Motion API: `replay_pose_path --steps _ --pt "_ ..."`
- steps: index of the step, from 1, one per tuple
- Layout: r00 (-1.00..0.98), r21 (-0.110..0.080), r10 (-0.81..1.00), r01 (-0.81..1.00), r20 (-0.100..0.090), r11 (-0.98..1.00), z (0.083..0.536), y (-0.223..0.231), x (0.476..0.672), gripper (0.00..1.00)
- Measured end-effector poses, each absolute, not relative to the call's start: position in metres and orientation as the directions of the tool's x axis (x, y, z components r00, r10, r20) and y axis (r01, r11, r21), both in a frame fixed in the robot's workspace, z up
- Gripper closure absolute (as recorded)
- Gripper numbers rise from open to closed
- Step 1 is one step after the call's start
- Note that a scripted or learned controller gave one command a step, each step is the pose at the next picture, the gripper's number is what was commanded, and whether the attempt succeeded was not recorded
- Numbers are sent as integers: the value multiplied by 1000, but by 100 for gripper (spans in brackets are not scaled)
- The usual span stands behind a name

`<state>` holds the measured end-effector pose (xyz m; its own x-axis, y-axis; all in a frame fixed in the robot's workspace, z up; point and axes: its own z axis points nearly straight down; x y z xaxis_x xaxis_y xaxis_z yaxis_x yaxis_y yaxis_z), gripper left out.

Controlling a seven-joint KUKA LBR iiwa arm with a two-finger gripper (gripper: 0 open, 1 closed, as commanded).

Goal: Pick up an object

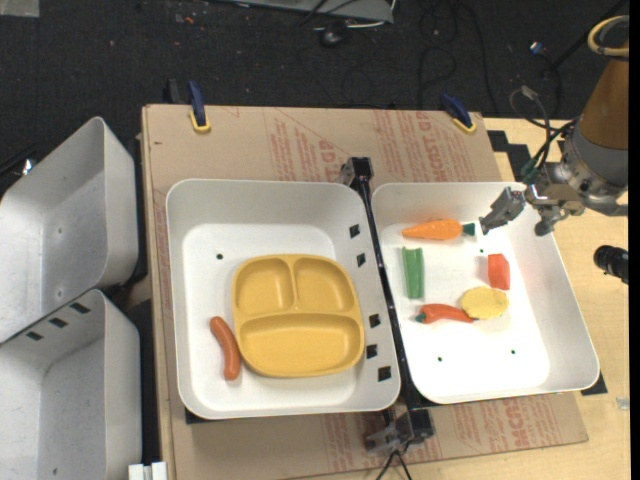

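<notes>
The right bin (560,368) holds an orange carrot (433,231) at its back, a green stick (413,272), a small red-orange block (498,270), a yellow round piece (485,303) and a red pepper (444,315) beside it. My gripper (523,211) hangs over the bin's back right corner, right of the carrot and above the red-orange block. Its two dark fingers (497,213) are spread apart with nothing between them.
The left bin (190,268) holds a yellow divided plate (297,315) and an orange-red sausage (226,347) at its left. Two more white bins (60,218) stand off the bench at left. Cables lie on the dark floor behind.
</notes>
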<state>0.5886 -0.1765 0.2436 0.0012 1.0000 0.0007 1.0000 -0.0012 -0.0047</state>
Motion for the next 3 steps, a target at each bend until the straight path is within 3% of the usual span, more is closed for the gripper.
replay_pose_path --steps 2,3 --pt "1 -6 1000 1000 1 -1 138 -168 588 0" --pt "0 2 1000 1000 -1 0 153 -169 590 100"
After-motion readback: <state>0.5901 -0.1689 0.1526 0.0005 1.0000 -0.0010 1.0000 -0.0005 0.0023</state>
